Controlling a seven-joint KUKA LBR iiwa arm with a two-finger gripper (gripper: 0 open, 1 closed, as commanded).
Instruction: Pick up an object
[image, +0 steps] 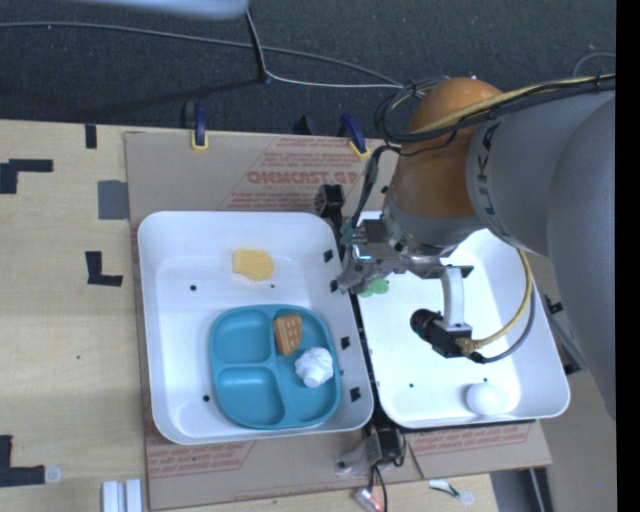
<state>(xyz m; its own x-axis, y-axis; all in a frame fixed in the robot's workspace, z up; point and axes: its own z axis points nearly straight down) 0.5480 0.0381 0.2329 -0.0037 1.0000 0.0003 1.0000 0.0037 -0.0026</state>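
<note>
At the right bin's (545, 395) upper left corner the gripper (365, 272) hangs low over a small green thing (375, 288), likely its pick; its grip I cannot tell. A white ball (489, 398) sits near that bin's lower edge. Left bin (160, 300): blue tray (240, 385) with brown block (288, 333) and white lump (314, 367), yellow piece (254, 264) above.

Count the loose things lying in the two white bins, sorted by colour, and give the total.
Yellow: 1, the lump in the left bin.
Blue: 1, the divided tray.
Brown: 1, the piece in the tray.
White: 2, the crumpled wad in the tray and the ball in the right bin.
Green: 1, the bit by the gripper.
Total: 6
</note>
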